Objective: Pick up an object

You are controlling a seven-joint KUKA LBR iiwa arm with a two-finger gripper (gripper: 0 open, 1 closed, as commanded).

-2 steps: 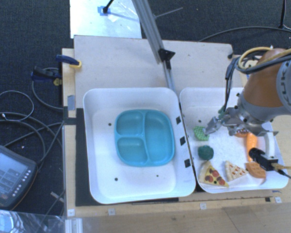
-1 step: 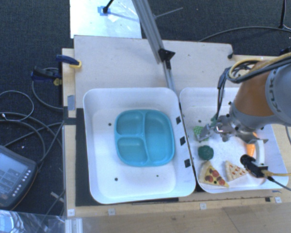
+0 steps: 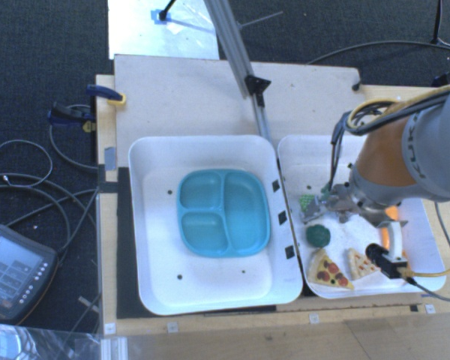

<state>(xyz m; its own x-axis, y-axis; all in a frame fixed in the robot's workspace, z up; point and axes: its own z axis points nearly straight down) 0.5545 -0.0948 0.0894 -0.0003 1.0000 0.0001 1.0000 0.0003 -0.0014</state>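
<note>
Right bin (image 3: 292, 152) contents: 1 dark green round object (image 3: 319, 235) near the bin's middle; 1 small light green piece (image 3: 307, 200) up and left of it, close to the wall shared with the left bin; 1 pizza slice toy (image 3: 330, 269) at the near edge, below the round object; 1 pale wedge-shaped toy (image 3: 360, 263) just right of the pizza slice; something orange (image 3: 394, 236) partly hidden under my wrist.

My claw (image 3: 320, 206) sits low in this bin, between the light green piece and the dark green object, just above the latter. Nothing visibly between its tips. Cannot tell how wide it stands; the view is too cluttered there.

Left bin (image 3: 154, 201): 1 blue 3-compartment plate (image 3: 223, 212), centred.

Both bins rest on the worktop (image 3: 180, 88).
</note>
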